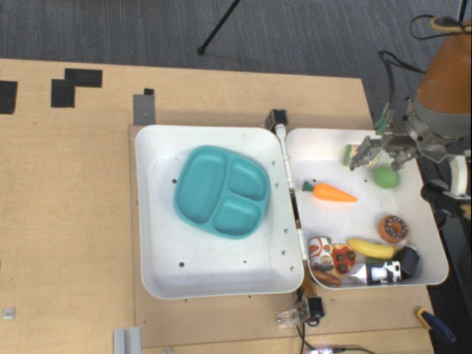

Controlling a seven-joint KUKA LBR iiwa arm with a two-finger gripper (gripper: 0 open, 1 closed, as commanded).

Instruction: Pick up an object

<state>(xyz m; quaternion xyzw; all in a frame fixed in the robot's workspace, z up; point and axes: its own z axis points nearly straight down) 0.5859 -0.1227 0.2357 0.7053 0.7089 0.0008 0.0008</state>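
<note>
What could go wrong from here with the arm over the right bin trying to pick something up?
1. The tool hangs by a green ball near the far wall of the right bin. A round ball could roll away from a closing grasp.
2. The banana, can and dark bottle crowd the near corner, so a grasp there may catch two items or jam.
3. The carrot lies close to the ball and could get knocked aside.

Arm in from right, orange band up top, hand (375, 153) low, fingers spread apart
</note>
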